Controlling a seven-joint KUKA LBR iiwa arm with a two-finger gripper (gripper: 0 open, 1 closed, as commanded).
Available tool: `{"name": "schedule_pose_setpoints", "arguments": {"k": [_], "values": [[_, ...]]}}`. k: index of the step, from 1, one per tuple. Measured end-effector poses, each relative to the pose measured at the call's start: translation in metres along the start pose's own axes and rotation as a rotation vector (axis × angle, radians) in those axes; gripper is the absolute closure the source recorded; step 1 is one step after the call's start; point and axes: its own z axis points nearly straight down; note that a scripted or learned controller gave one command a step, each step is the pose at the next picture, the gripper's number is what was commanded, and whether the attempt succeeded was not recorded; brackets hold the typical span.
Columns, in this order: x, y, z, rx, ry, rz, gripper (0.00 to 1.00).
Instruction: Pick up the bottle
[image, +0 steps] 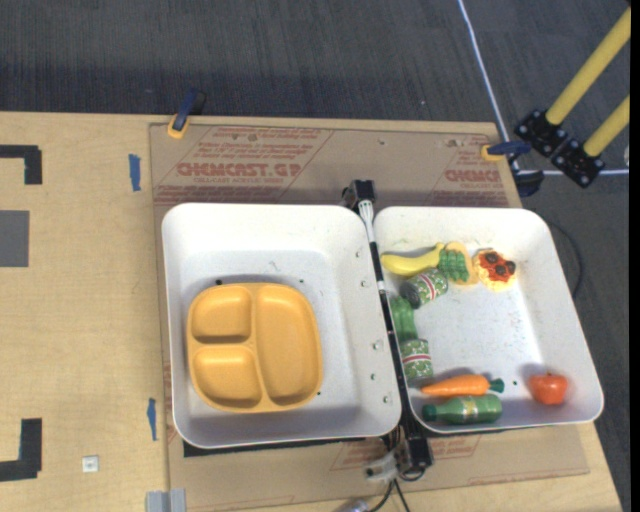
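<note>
You have a brown cardboard sheet (300, 150) covering the bench, and on it the two white bins sit side by side, touching along their inner walls. The left bin (200, 240) holds a yellow divided plate (255, 345) with three compartments, lying flat toward the bin's left side. The right bin (540, 300) carries all the small items. Your bottle (462, 408) is green with a label around its middle; it lies on its side along the near edge of the right bin, cap pointing right. Just above it, and parallel to it, lies an orange carrot (458, 385). A long green piece with a red-and-white label (408, 335) runs along the bin's left wall. At the far end, a yellow banana (408, 262) lies beside a green bumpy item (455, 265). A red tomato (548, 388) sits apart in the near right corner.
</note>
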Motion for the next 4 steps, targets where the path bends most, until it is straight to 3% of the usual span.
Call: {"name": "schedule_pose_setpoints", "arguments": {"k": [1,2,3,4], "values": [[0.0,0.0,0.0,0.0,0.001,0.0,0.0],[-0.001,0.001,-0.011,-0.002,-0.007,0.0,1.0],[-0.001,0.001,-0.011,-0.002,-0.006,0.0,0.0],[-0.002,0.001,-0.023,-0.005,-0.014,-0.001,1.0]]}}
